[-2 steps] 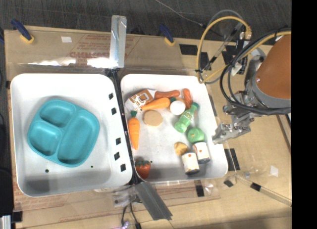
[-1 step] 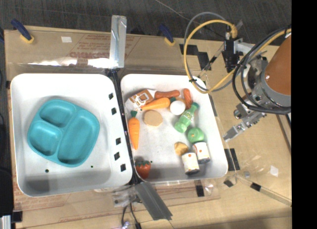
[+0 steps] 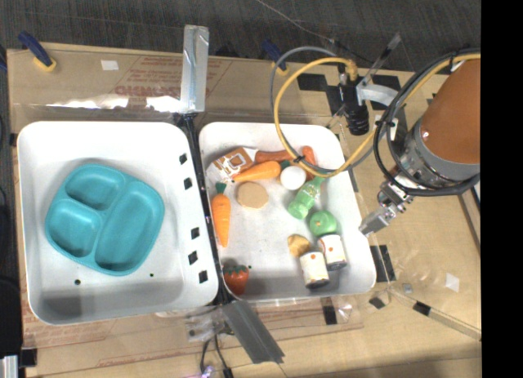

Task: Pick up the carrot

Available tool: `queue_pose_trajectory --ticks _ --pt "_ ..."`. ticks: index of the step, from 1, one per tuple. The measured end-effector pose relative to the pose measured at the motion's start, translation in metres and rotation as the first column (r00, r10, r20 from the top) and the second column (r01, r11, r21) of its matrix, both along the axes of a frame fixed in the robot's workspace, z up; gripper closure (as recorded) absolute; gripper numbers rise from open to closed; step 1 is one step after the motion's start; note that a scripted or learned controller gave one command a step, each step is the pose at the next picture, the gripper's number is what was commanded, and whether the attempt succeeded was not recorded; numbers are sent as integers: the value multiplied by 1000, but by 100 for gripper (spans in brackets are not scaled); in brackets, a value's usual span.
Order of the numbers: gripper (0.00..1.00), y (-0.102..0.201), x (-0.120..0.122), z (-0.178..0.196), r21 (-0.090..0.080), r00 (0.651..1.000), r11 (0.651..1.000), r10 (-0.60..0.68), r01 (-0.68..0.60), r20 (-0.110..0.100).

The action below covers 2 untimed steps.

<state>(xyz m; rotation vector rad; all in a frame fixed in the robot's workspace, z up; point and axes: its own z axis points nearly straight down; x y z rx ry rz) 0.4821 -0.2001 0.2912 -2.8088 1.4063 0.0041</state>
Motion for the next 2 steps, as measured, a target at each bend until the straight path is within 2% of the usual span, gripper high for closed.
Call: queue_pose_trajectory --ticks 1,2 --pt "100 -3 -4 13 0 985 985 172 -172 5" --pt "100 -3 8 26 0 965 965 261 -261 7"
